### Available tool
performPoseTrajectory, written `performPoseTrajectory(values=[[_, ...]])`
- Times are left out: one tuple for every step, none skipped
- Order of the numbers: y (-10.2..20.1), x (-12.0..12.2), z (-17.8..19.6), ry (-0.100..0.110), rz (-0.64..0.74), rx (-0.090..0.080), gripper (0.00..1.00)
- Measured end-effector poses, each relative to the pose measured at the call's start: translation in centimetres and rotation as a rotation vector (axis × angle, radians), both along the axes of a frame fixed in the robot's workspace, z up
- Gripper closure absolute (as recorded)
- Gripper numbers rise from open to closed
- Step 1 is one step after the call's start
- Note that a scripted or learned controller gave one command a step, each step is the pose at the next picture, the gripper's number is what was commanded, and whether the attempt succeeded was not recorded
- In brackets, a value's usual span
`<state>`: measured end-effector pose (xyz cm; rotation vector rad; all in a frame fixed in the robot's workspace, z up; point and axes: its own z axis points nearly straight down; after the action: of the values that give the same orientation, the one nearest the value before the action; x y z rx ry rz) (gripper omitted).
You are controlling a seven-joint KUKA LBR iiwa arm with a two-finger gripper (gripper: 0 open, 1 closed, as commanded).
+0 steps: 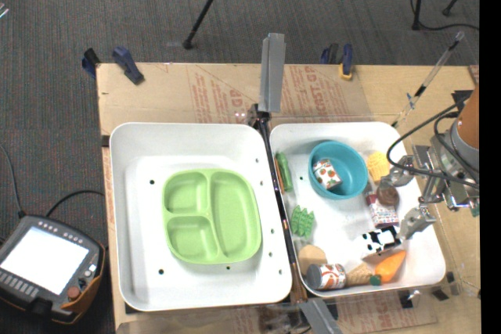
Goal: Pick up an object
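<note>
From the camera above the desk, my fingers (409, 201) hang spread wide over the right-hand edge of the right bin (356, 131), one tip up near the small brown-topped bottle (384, 207), the other lower down by the black-and-white cow toy (381, 238); nothing sits between them. The things I might take all lie in this bin, crowded along its right side and near corner: the cow toy, an orange carrot (391, 265) just beside it toward the bin's near right corner, a small can (327, 276) and a tan lump (311, 255) along the near edge, a green leafy piece (302, 220) by the dividing wall, and a blue bowl (338, 170) at the far middle with a little printed carton (326, 174) inside. The cow toy lies closest under me, so I judge it the one to go for. It looks like light, hard plastic, stiff and a bit slick, likely to squirt sideways if pinched off-centre; I would close across its narrow body. Its exact outline is hard to read here, since it touches the carrot. The left bin (125, 168) carries a green divided plate (211, 216).
</note>
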<state>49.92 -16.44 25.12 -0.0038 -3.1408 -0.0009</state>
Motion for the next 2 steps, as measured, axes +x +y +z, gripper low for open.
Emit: performPoseTrajectory(values=[[-1.0,6.2,-12.0,0.013,-0.056,0.005,0.00],[2.0,13.5,-16.1,-0.002,-0.224,0.000,0.00]])
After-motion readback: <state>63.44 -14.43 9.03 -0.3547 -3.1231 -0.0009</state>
